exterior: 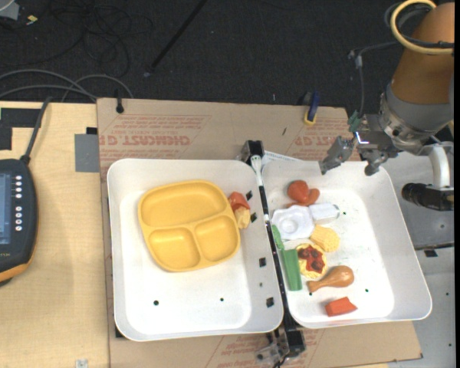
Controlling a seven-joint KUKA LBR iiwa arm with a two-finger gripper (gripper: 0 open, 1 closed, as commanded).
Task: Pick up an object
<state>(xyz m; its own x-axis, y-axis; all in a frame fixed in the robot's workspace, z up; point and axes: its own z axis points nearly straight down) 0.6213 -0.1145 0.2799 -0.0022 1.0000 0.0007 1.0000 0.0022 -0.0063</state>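
My gripper hangs open above the far edge of the right bin, with nothing between its fingers. Toy food lies in that bin, below and left of the gripper: a red tomato, a white piece, a yellow corn cob, a green stick, a red and yellow piece, a brown drumstick and an orange-red chunk. The tomato lies closest to the gripper.
The left bin holds a yellow divided plate, with a small red piece and a small yellow piece at its right. A black divider runs between the bins. A pendant sits far left.
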